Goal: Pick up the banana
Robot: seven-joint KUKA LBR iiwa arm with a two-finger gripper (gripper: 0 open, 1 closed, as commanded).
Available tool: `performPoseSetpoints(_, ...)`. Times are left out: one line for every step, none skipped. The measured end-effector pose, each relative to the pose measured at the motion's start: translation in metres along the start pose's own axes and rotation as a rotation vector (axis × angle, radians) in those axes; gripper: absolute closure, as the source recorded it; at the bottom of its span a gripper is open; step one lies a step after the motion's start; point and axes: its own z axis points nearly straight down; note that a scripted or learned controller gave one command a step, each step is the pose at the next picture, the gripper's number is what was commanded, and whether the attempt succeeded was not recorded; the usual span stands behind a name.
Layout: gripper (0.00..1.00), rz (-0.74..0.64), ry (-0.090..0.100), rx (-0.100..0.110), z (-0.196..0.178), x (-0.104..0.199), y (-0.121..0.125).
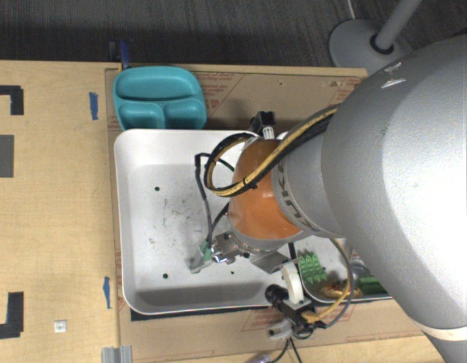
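Banana task's tool (198, 261) in bin (119, 203), open floor leftward.

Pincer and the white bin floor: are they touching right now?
Cannot tell. In the camera view the pincer sits low over the white bin, but the arm covers much of it, and no contact or gap shows plainly.

Readable text: none anywhere.
Cardboard sheet (52, 203): faint reddish print along the far edge, beside the teal tray (159, 97), too blurred to read.
Arm (400, 195): dark marks on the wrist collar, illegible.
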Motion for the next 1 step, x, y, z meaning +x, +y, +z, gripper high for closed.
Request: performPoseSetpoints(0.0, 0.045, 0.001, 0.0, -0.0042, 0.0416, 0.0441)
